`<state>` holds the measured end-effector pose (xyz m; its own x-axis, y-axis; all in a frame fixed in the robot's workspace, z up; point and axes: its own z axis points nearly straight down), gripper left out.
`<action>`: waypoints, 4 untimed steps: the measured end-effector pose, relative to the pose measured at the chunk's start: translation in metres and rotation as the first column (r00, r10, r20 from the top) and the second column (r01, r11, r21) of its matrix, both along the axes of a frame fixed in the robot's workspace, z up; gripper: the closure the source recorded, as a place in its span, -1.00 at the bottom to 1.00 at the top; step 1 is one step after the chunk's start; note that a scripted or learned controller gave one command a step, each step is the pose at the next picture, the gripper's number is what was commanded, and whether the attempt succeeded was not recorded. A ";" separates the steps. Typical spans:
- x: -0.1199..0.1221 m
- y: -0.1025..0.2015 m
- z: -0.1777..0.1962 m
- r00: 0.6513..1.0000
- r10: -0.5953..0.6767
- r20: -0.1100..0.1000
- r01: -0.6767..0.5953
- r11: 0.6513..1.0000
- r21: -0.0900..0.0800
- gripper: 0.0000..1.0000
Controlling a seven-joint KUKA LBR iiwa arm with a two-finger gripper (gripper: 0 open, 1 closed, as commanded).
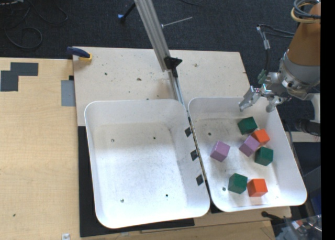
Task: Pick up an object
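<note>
Here I see a pale speckled bench board [131, 74] sitting on dark carpet [63, 19], with loose black cables [21, 29] trailing at the upper left. A light wooden panel [34, 150] with grey patches lies along the left, and a blue-handled clamp [78, 53] grips the board's far left corner. A slanted aluminium post [152, 24] rises from the gap between the 2 bins.

The left bin [99, 113] is white and scuffed with grey smudges. The right bin [296, 181] holds 7 cubes: a green cube [247, 125] nearest the far rim, an orange cube [261, 137] touching a purple cube [249, 146], and a second green cube [264, 155] just beside them. A lone purple cube [220, 151] sits nearer the divider, while a third green cube [237, 183] and a second orange cube [257, 187] sit side by side near the front.

The gripper [257, 102] hangs over the far rim of the right bin, just above the first green cube. Its 2 fingers are spread apart with nothing between them.
</note>
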<state>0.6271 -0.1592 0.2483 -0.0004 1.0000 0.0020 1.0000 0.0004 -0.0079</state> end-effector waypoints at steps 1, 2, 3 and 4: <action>0.001 0.000 0.003 1.000 0.002 0.005 -0.002 1.000 -0.002 -1.00; -0.004 0.000 -0.061 1.000 0.000 -0.001 0.000 1.000 0.000 -1.00; -0.007 0.004 -0.106 1.000 -0.001 0.000 0.001 1.000 0.000 -1.00; -0.004 0.003 -0.134 1.000 -0.003 0.016 0.004 1.000 -0.004 -1.00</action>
